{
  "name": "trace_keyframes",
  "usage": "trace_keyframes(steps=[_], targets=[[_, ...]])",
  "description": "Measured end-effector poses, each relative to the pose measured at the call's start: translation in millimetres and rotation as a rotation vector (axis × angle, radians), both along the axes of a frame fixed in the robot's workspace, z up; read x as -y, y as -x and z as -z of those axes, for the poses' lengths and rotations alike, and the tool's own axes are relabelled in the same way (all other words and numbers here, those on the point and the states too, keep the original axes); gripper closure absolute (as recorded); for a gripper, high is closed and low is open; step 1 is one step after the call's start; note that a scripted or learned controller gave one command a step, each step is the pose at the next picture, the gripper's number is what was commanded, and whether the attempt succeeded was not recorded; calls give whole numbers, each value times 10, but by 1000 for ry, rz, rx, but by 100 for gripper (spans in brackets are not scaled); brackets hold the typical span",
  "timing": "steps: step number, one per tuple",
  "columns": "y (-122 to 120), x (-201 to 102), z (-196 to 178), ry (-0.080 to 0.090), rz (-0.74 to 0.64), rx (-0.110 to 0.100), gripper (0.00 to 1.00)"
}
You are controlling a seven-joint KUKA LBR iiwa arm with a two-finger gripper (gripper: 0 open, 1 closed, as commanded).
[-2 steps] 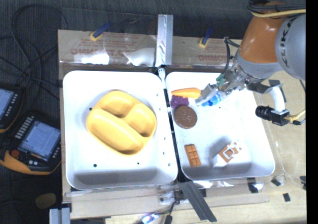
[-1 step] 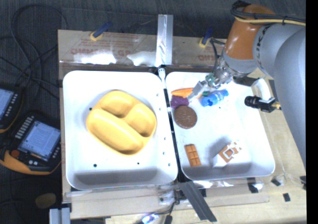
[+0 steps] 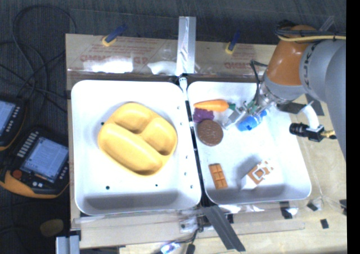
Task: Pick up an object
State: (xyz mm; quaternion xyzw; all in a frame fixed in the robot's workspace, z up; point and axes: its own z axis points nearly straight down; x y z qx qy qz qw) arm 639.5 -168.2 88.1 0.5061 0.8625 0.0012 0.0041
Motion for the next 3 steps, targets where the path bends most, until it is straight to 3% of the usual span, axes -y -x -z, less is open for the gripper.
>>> trace_keyframes(steps=[1,2,3], targets=[[375,250,-5,-2,171,2,0],[541,-216,-11,1,121,3,0],[169,516,-188,-6,208,-7,0]])
